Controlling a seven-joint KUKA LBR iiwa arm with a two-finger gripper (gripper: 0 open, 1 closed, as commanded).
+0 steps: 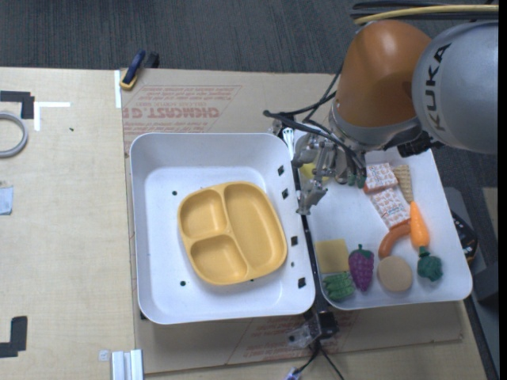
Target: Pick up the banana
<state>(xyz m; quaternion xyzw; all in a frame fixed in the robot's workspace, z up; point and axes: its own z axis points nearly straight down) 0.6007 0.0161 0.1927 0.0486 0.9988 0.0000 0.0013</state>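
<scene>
Near edge: cardboard-covered surface (71,212), with a small cable clutter (315,332) just in front of the gap between the bins.
Right bin (444,291), near row, left to right: green leafy toy (339,286), purple grapes (361,266), round tan bun (394,275), dark green broccoli (430,267). A yellow cheese square (332,255) sits just behind the leafy toy.
Next back: sausage (392,239) and carrot (417,225), touching, both angled up-right. Behind them are two wafer packs (386,190).
Left bin (150,244): yellow three-compartment plate (230,232), roughly centred.
Hand (310,195) is low over the right bin's far-left corner, close to the wall the two bins share. Can't tell whether it's wide or narrow, and nothing is visibly held.
Banana (304,169): only a small yellow sliver shows, just behind and left of the hand, in that same corner. Most of it is hidden, so its long axis and pointing direction are unreadable.
Arm (388,77) with orange band comes in from the right above it.
Far: a blue clip (135,68) at the cardboard's edge.
</scene>
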